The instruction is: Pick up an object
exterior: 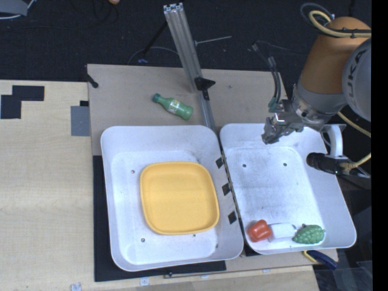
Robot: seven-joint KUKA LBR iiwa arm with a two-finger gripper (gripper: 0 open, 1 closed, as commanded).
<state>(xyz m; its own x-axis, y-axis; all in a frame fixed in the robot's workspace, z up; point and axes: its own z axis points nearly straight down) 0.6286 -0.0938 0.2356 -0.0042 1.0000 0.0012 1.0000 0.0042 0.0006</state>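
Camera view: claw [274, 131] hangs over the far edge of the right bin [330, 190], nothing between its fingers; whether they are spread or pressed together I cannot tell. Candidate objects lie well nearer the camera than the claw, at the bin's near wall: red pepper [259, 230], white piece [282, 230], green bunch [308, 234], almost touching. Advice: target the pepper at the row's end, descend vertically, and straddle it without nudging its neighbours.

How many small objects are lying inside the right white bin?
3, all along its near edge: a red pepper at the left, a white object in the middle, a green bumpy object at the right. None seems hidden.
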